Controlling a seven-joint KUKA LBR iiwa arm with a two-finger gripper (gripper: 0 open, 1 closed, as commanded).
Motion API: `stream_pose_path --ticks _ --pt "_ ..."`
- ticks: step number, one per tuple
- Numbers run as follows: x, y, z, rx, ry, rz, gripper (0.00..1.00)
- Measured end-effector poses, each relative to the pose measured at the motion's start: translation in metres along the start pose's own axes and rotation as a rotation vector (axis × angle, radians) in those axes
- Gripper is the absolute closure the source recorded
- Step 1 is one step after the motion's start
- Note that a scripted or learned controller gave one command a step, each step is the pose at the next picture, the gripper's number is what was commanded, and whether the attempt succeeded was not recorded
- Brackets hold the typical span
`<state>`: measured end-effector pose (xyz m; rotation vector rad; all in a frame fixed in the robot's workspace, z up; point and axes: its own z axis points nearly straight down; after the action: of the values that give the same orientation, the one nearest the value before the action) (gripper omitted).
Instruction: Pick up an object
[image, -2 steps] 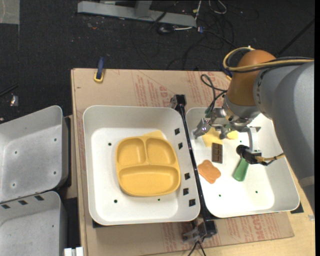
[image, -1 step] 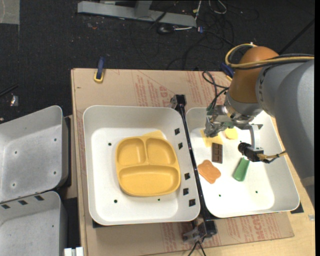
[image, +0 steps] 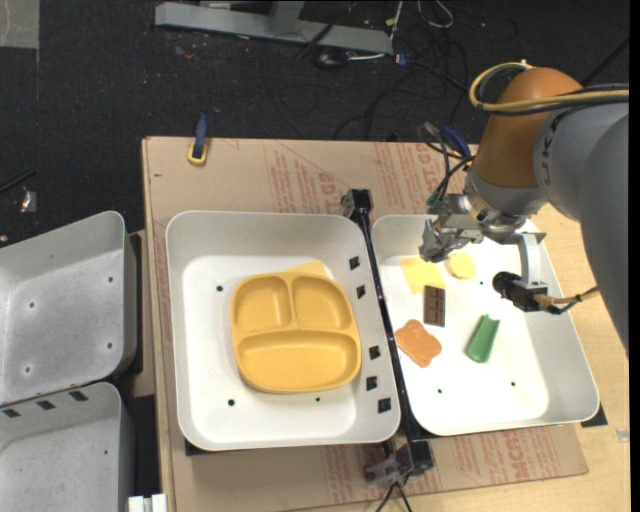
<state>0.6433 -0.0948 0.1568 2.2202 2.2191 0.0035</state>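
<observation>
Camera view: the end effector (image: 437, 243) is positioned over the far left area of the right bin (image: 560, 385), directly above a yellow flat piece (image: 417, 274). Finger spacing cannot be determined. A small yellow object (image: 461, 266) lies just beside the end effector. A brown block (image: 434, 305) sits near the yellow flat piece, with an orange object (image: 418, 343) and a green object (image: 482, 338) nearer the camera. The left bin (image: 200, 400) contains a yellow divided tray (image: 296, 333). Both bins rest on the tabletop (image: 270, 165).
</observation>
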Motion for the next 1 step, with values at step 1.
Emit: stream_pose_path --ticks 1 --pt "0.0078 -0.0027 -0.0477 -0.002 0.000 -0.004 1.00"
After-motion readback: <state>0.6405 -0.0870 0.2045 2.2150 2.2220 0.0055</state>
